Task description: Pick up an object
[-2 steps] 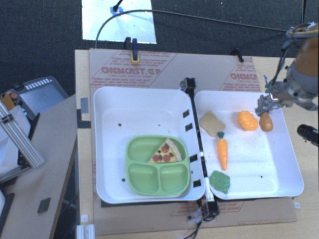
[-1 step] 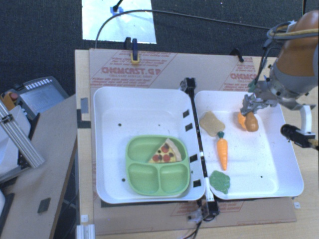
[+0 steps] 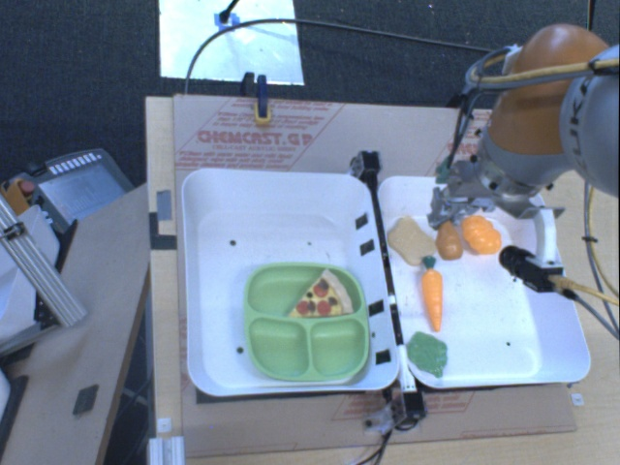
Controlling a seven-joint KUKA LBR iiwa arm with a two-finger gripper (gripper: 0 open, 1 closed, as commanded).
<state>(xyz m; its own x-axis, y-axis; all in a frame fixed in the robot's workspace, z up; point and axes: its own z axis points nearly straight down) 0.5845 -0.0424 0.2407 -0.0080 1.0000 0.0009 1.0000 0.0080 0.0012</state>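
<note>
Found the arm (image 3: 542, 76) reaching into the right bin (image 3: 542, 337), with the jaws low over the far end, right above a small brown toy (image 3: 448, 241). Could not tell how wide the jaws stood, nor whether anything sat between them; hidden under the wrist.

Noted the brown toy wedged in a tight row: touching a beige piece (image 3: 411, 240) on one side and an orange lump (image 3: 480, 233) on the other. Saw a carrot (image 3: 433, 298) just beside that row, lying clear, and a green floret (image 3: 427, 354) near the bin's front corner. Saw a pizza slice (image 3: 325, 294) on a green divided plate (image 3: 291, 352) in the left bin (image 3: 223, 250).

Judged the step as closing on the brown toy. Best done by centring squarely on it, descending straight, and setting the jaws across its free sides, away from both neighbours, lest two things be pinched or one squirted aside. Otherwise, would favour the carrot, gripped across its middle.
</note>
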